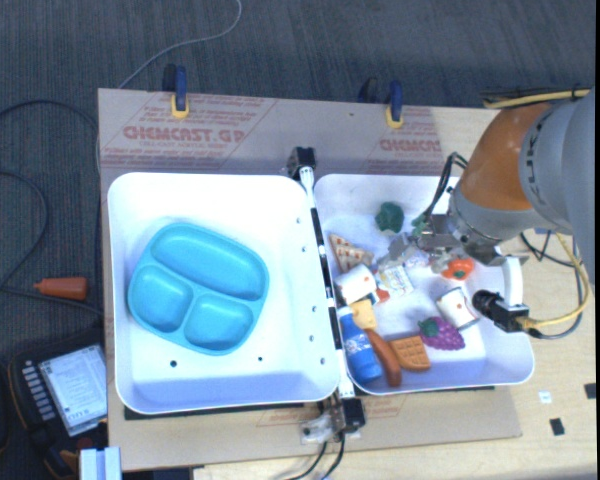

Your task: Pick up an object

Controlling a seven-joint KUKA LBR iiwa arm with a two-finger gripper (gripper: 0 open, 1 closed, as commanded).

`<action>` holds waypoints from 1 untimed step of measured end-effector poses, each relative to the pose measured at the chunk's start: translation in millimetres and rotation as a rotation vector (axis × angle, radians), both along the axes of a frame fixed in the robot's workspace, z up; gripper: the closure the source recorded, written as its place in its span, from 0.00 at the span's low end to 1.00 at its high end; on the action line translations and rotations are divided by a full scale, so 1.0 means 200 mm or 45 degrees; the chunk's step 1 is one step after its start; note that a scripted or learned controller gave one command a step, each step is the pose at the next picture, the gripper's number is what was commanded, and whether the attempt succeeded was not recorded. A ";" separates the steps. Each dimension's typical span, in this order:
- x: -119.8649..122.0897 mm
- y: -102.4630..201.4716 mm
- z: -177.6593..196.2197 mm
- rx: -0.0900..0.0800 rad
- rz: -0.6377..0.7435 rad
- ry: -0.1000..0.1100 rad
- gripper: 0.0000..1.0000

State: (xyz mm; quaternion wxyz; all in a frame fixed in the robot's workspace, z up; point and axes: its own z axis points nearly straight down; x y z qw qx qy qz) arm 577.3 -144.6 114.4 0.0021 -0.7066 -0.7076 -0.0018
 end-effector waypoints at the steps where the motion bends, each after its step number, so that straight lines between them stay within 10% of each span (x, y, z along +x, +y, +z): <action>1: -0.21 0.12 -0.10 -0.048 -0.024 -0.056 0.00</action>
